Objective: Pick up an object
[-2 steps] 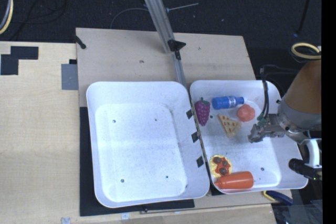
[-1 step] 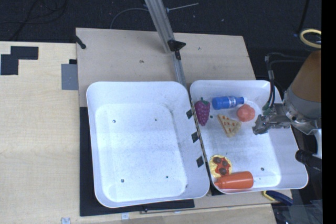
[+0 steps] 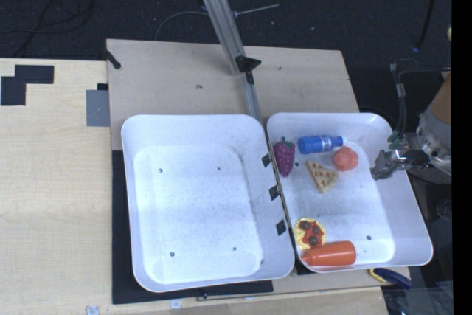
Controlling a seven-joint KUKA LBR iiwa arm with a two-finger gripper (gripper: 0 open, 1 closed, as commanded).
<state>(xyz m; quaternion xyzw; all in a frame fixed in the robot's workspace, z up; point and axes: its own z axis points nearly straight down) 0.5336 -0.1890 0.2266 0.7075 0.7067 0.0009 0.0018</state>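
Seen from above, a pale wooden table (image 3: 59, 181) carries two shallow white bins side by side on a dark mat. At left, the left bin (image 3: 140, 136) shows a bare floor dotted with small dark marks. A slanted metal rail (image 3: 221, 15) runs down from the top of the view toward the seam between the bins, where black clips (image 3: 273, 192) join their rims.

Across that seam, the right bin (image 3: 413, 232) holds every loose item. A purple bunch of grapes (image 3: 284, 156) lies against its left wall. Just beside it, a blue bottle (image 3: 319, 144) with a white cap lies on its side, pointing toward a red ball (image 3: 345, 158). Below and between the bottle and the ball sits a pizza slice (image 3: 321, 175). Nearer the front wall, a small yellow item with dark red spots (image 3: 310, 232) touches an orange-red sausage (image 3: 330, 254) that lies lengthwise along the front.

At far right, the claw (image 3: 385, 163) hangs over the right bin's right rim, near the red ball but apart from it. Nothing is seen between its fingers; how far they stand open cannot be told.
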